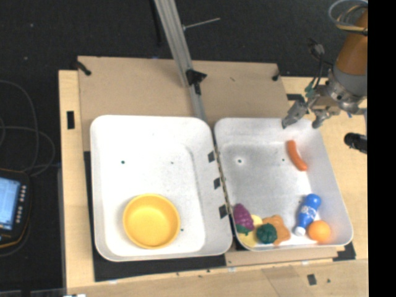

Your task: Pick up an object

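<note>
While gripper (pixel 304 116) is hovering at upper right of frame, fingers spread apart, gripping nothing, orange sausage (pixel 297 154) is lying just below it in right bin (pixel 260 166). Advising: descending straight, straddling sausage across short axis, avoiding bin wall.

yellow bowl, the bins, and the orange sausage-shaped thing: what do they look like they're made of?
Yellow bowl: likely moulded plastic, uniform colour, soft sheen on the rim.
Bins, left and right: probably thin formed plastic, matte white, rounded corners, some dark specks.
Orange sausage: looks like toy food, plastic or rubber, smooth and slightly glossy; too small to say which.
</note>
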Controlling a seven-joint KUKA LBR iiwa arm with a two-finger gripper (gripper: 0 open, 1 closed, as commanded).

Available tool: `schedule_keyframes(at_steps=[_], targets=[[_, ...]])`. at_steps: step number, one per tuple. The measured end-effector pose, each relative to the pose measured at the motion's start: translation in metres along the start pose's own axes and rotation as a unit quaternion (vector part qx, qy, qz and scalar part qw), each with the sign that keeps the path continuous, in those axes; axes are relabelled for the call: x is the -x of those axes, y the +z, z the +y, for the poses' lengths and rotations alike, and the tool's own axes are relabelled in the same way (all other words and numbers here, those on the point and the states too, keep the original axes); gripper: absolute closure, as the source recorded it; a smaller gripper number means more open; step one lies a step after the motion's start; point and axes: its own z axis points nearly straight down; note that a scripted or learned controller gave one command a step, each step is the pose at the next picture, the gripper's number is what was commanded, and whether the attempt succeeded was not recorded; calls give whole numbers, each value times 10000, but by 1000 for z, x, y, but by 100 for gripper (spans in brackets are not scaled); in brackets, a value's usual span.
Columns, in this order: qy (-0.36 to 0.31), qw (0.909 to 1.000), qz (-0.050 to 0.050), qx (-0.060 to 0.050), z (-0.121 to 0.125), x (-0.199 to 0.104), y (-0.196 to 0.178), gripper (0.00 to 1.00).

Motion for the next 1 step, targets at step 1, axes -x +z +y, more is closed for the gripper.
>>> schedule_keyframes(at_steps=[1], targets=[[-7,10000,0,-4,0,0,0,0]])
